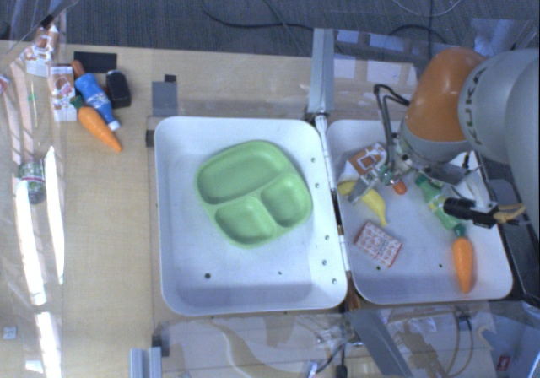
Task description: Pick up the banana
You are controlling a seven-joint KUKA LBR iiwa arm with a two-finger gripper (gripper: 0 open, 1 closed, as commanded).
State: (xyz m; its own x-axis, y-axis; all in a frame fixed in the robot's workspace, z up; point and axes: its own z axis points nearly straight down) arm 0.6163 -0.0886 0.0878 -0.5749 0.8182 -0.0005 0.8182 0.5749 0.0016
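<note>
Right now gripper (364, 190) sits on banana (375, 208) in rt bin (485, 283), can't tell whether gripper's spread or closed.

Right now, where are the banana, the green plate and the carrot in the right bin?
banana (375, 207): camera view, on its yellow middle.
green plate (253, 191): camera view, on its central divider.
carrot (463, 262): camera view, on its orange body.

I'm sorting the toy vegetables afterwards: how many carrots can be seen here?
2. One carrot lies in the right bin, near its right corner. The other carrot lies on the bench, left of the left bin. The arm may hide more.
</note>
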